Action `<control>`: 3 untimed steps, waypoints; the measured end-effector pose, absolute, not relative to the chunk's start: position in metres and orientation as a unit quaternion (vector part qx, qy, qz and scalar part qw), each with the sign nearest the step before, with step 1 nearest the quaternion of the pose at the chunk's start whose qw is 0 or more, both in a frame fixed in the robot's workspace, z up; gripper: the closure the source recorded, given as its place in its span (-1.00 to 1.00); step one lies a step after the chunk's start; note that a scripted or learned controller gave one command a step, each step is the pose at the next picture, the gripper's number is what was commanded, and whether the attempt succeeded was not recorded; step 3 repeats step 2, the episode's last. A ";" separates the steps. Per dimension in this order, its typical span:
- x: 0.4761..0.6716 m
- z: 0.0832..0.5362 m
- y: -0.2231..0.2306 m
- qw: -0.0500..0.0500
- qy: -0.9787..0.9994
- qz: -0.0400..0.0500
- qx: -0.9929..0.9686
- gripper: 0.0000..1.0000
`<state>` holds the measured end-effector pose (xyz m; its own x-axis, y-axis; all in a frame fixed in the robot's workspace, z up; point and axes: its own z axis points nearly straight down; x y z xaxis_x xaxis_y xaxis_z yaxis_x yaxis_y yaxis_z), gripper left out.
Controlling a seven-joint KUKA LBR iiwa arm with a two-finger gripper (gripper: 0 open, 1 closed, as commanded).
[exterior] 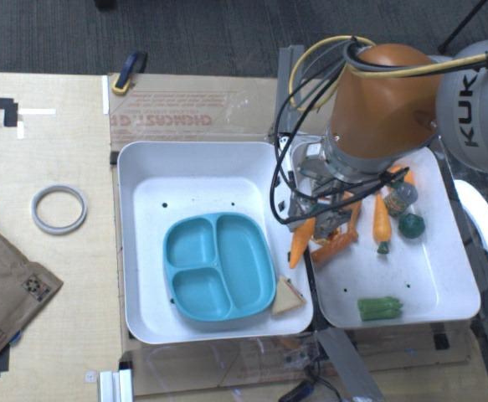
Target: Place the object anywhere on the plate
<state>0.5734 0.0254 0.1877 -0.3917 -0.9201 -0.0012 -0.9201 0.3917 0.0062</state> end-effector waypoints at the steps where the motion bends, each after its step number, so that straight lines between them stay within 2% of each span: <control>1: 0.608 0.188 0.070 0.000 -0.821 -0.002 0.571 1.00; 2: 0.608 0.188 0.070 -0.001 -0.821 -0.002 0.570 -1.00; 3: 0.608 0.188 0.070 -0.001 -0.821 -0.002 0.570 -1.00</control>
